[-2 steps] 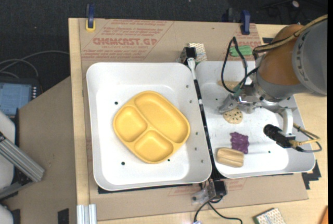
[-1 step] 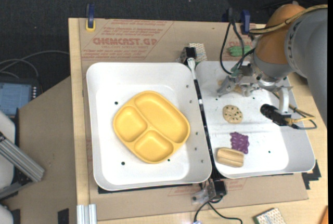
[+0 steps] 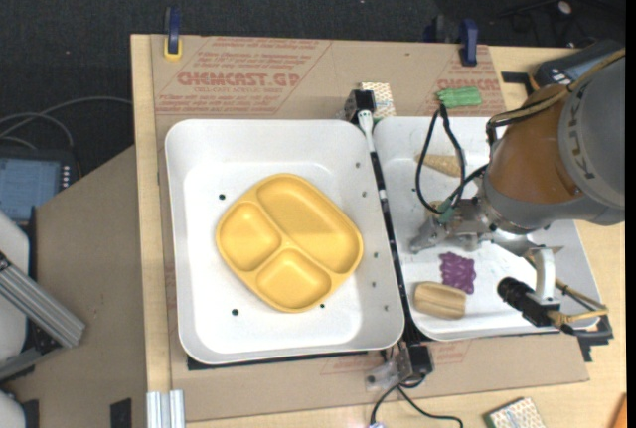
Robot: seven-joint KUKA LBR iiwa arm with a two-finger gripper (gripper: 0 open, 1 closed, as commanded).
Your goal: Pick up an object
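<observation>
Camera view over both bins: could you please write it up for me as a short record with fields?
left bin: one yellow three-compartment plate, lying flat near the middle
right bin: purple object, tan block at the near edge, tan stick toward the far side
arm: reaches in from the right, over the right bin
gripper: low in the right bin, just beyond the purple object
held: nothing that the view confirms
</observation>
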